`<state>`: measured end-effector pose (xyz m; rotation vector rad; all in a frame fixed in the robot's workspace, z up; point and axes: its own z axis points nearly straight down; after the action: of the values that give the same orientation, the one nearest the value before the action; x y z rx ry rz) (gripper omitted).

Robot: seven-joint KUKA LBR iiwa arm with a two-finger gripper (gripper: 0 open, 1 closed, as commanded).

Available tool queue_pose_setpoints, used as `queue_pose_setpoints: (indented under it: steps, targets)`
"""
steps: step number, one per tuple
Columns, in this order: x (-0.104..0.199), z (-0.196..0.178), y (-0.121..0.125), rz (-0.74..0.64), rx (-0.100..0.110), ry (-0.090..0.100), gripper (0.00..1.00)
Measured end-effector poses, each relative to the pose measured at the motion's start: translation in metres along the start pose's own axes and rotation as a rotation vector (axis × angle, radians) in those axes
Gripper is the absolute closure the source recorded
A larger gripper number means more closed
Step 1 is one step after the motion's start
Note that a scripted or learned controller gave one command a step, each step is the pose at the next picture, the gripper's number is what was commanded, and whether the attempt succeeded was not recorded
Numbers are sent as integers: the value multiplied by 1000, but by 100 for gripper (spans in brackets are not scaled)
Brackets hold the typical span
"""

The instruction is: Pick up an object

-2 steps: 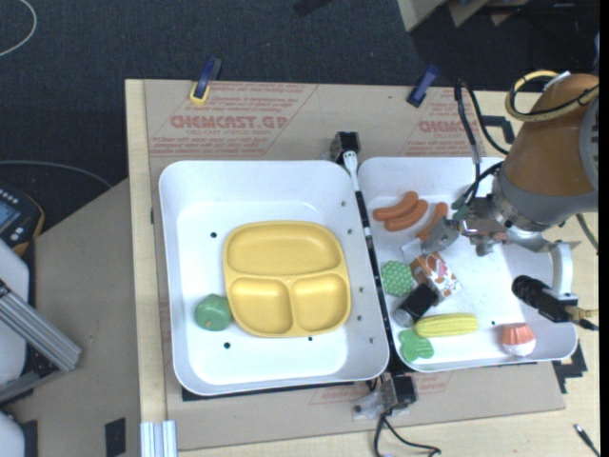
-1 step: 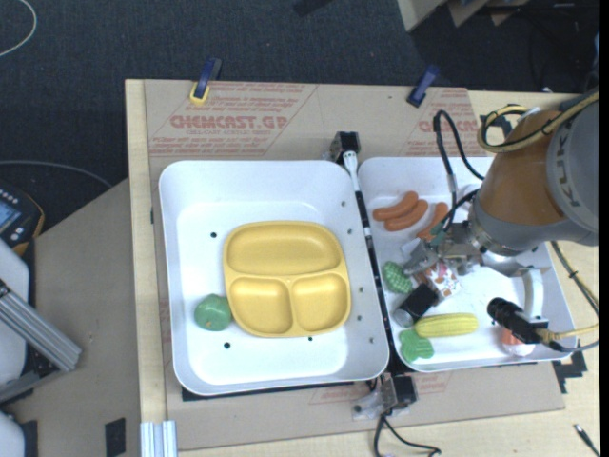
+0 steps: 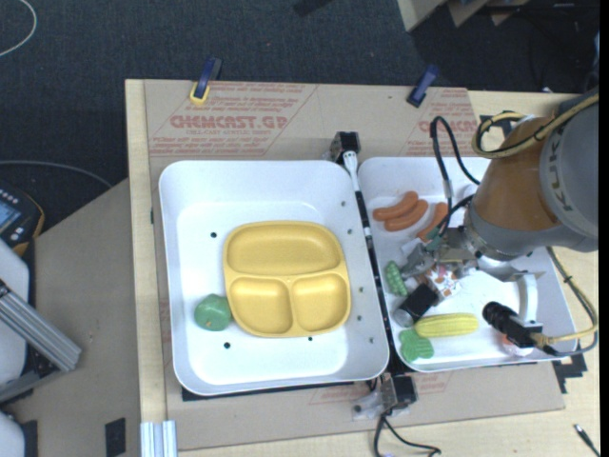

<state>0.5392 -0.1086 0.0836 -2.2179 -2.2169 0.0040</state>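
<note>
Looking down on a bench (image 3: 285, 122) that carries two shallow white bins side by side. The left bin (image 3: 181, 198) holds a yellow divided plate (image 3: 285, 276) in its middle, with a round green fruit (image 3: 213, 312) just beside the plate's near-left corner.

The right bin (image 3: 381, 174), toward the bench's right edge, is crowded with small toy foods. Two orange-red sausages (image 3: 404, 210) lie toward the far edge. A small green vegetable (image 3: 393, 277) sits by the bin's left wall, with a short black block (image 3: 417, 303) on its near side. A yellow corn cob (image 3: 445, 326) lies lengthwise from left to right, and a green leafy piece (image 3: 416, 347) sits at its left end, by the near edge.

The gripper (image 3: 436, 263) hangs low in this bin, between the sausages and the corn cob. How wide it stands cannot be told, and nothing can be seen held in it.

The black block looks the likeliest pick. It lies just beside the gripper, toward the bench's near-left corner, with its long axis slanting from near-left to far-right. The green vegetable and the corn cob crowd it and could be bumped on the way down.
</note>
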Motion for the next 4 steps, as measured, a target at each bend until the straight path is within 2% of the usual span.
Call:
queue_pose_setpoints:
  steps: [1,3,4]
  targets:
    - [-1,-13,1,2,-6,-2,100]
    - [-9,-139,3,-1,-15,-5,100]
    - [-9,-141,4,-1,-9,-4,100]
